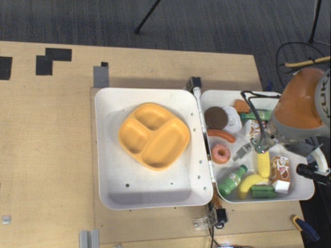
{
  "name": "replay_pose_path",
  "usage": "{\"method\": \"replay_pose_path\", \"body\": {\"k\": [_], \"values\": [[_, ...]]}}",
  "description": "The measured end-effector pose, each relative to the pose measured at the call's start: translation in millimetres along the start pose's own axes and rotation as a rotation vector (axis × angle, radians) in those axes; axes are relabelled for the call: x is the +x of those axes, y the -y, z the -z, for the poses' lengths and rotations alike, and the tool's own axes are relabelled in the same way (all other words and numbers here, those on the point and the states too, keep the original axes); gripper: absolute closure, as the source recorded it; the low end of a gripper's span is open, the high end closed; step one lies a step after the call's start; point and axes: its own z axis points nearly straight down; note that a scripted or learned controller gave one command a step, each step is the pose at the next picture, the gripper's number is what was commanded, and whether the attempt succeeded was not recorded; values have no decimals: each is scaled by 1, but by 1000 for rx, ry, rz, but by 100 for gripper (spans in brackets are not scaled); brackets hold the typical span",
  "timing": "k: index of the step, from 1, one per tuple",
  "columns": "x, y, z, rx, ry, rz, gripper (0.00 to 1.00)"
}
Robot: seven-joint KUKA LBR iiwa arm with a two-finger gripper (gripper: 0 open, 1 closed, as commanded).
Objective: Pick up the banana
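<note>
At the near edge of the right-hand shallow white bin (305,192), the curved yellow plastic banana (249,183) lies between a green toy bottle (231,180) to its left and a yellow corn cob (263,164) to its right. The two-finger gripper (257,146) hovers just above the cob with fingers apart and nothing between them, so this looks like the approach step, and the next move calls for shifting nearer and leftward over the banana before descending
</note>
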Motion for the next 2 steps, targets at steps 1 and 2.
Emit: {"method": "replay_pose_path", "body": {"k": [1, 2], "values": [[12, 20, -35, -8, 3, -162, 0], [11, 18, -26, -12, 5, -159, 100]]}}
